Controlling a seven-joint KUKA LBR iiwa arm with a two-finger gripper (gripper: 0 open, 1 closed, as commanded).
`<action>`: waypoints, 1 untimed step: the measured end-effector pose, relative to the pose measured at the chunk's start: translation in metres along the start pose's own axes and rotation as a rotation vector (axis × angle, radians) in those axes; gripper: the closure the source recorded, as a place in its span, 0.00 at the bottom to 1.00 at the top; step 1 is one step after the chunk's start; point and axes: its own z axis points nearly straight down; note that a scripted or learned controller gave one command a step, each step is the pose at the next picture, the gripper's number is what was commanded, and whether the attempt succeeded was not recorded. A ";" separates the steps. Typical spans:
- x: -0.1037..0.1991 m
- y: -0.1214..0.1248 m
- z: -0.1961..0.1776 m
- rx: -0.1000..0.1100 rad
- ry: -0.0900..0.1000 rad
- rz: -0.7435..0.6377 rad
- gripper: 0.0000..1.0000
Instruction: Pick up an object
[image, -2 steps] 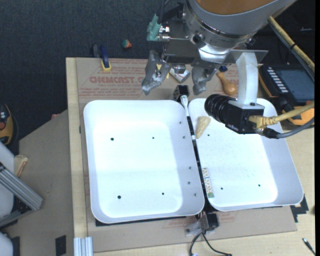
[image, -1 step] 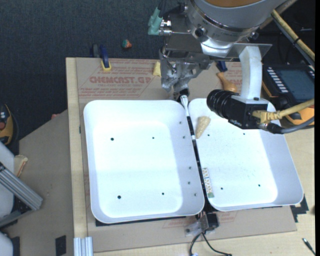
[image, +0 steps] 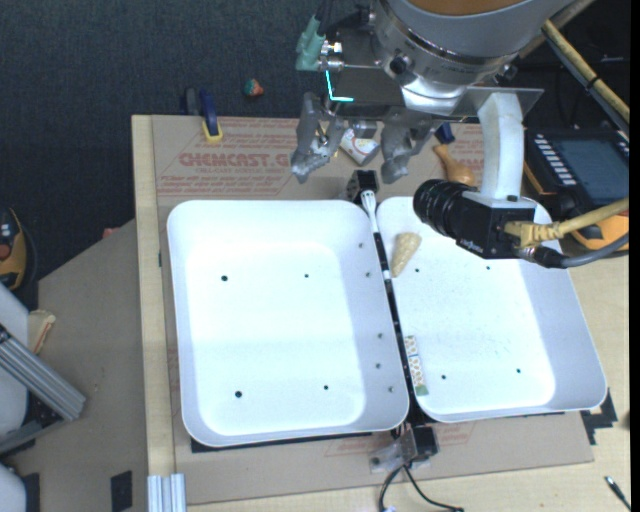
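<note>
- My claw (image: 352, 160) hangs raised above the far edge of the bench, over the cardboard sheet (image: 235, 160), with its two fingers (image: 312, 158) spread wide apart.
- A small white-and-orange object (image: 358, 146) shows in the gap between them, but I cannot tell whether it is actually gripped or merely lies on the bench underneath; I would not count it as held.
- Nearer me than the claw, and slightly to its arm side, a pale cone-shaped piece (image: 404, 250) lies in the right bin (image: 500, 390), close beside the divider where the two bins meet. It is the clearest candidate for the pick.
- The left bin (image: 270, 420) sits nearer me and to the claw's other side; I see no loose object in it, so a descent there would likely close on nothing.
- A black cylindrical unit (image: 462, 220) on a white bracket reaches over the right bin's far corner, just beside the cone. My worry: coming down on the cone from here could bring the wrist or a finger against that unit or the bin rim.
- The cone looks light, tapered and smooth. An off-centre closure could squirt it sideways against the divider instead of trapping it.
- The yellow cable (image: 585, 217) trails near the arm's side and could snag on a wide swing.
</note>
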 end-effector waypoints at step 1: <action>0.000 0.000 0.000 0.000 0.000 0.000 0.00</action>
